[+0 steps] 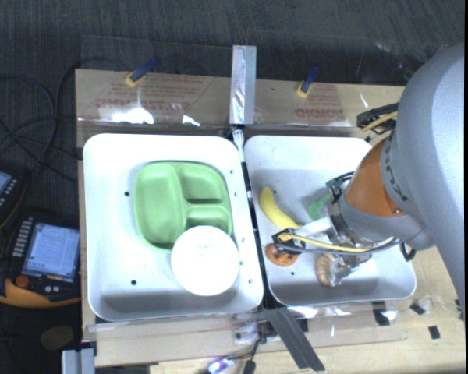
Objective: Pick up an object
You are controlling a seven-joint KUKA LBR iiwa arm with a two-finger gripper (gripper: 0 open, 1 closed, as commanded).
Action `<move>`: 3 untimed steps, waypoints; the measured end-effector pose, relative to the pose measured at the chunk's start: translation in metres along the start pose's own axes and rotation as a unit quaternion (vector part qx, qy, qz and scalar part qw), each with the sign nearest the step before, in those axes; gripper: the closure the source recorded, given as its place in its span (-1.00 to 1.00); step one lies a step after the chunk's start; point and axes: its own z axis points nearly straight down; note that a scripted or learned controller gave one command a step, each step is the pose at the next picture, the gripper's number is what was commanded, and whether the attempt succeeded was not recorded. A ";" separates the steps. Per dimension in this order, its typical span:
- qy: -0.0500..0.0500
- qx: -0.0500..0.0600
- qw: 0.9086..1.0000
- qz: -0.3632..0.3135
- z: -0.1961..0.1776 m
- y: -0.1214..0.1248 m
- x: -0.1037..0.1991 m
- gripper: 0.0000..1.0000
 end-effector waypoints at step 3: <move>-0.014 0.004 1.000 -0.003 -0.130 -0.038 0.088 1.00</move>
